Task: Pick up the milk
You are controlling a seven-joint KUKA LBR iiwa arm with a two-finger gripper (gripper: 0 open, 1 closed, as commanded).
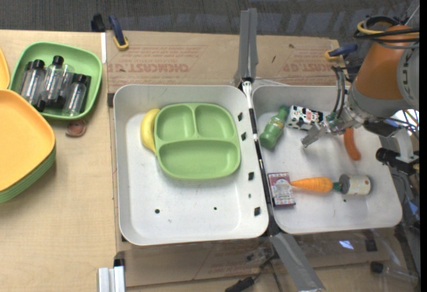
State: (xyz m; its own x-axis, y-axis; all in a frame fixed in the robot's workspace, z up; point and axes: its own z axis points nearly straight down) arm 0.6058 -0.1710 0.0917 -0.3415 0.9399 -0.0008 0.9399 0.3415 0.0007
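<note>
The milk [303,117] is a small carton with black and white cow patches. It lies on its side near the back of the right bin [373,217]. My gripper [324,129] reaches in from the right and sits low, right at the carton's right end, touching or almost touching it. The carton rests on the bin floor. The grey arm with its orange band [385,64] rises behind the gripper at the bin's far right.
A green bottle [272,131] lies just left of the milk. An orange-red item [351,144], a carrot [311,185], a small can [355,185] and a red box [281,189] share the right bin. The left bin [133,204] holds a green divided plate [197,141] and a yellow item [148,129].
</note>
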